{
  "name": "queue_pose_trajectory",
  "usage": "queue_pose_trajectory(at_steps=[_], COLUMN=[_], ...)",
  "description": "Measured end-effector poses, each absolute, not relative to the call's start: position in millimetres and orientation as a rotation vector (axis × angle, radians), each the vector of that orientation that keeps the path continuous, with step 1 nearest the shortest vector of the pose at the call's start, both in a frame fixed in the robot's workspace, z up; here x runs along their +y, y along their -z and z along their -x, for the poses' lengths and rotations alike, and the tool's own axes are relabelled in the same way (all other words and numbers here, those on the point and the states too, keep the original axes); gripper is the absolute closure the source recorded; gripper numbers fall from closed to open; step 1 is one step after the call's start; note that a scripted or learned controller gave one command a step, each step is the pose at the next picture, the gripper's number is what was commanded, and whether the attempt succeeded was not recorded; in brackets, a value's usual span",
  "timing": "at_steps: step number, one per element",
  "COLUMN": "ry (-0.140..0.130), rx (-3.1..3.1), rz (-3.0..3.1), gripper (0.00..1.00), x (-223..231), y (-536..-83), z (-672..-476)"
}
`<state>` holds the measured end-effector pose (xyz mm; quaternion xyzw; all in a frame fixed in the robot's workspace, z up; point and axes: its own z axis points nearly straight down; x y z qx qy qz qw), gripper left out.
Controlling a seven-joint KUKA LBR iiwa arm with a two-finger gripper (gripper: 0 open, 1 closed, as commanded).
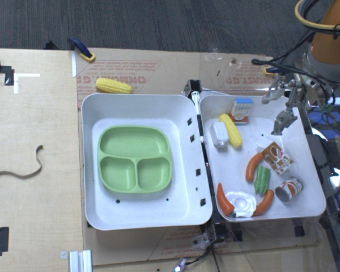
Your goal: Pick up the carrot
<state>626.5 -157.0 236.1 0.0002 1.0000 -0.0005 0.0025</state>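
Observation:
The carrot [225, 199], a tapered red-orange piece, lies at the front left of the right bin [311, 169], next to a white lid-like piece [240, 202]. Two other orange pieces lie close by: a rounded one [253, 166] mid-bin and a curved one [265, 203] at the front. My gripper [276, 111] hangs over the bin's back right part, well away from the carrot. It is open, with nothing between its fingers.
The right bin also holds a corn cob [231, 130], a white block [219, 134], a small carton [241, 110], a green cucumber [262, 179], a patterned box [277, 158] and a can [288, 188]. The left bin [90, 152] holds a green divided plate [135, 159]. Another corn cob [114, 85] lies behind it.

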Motion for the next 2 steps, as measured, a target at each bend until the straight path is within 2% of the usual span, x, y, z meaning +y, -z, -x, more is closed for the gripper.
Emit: queue_pose_trajectory(at_steps=[1, 2], ry=[-0.001, 0.001], rx=[3.134, 3.106], rz=[-0.174, -0.469], gripper=[0.0, 0.0], x=[-61, 23], y=[-192, -191], z=[-599.3, -533.4])
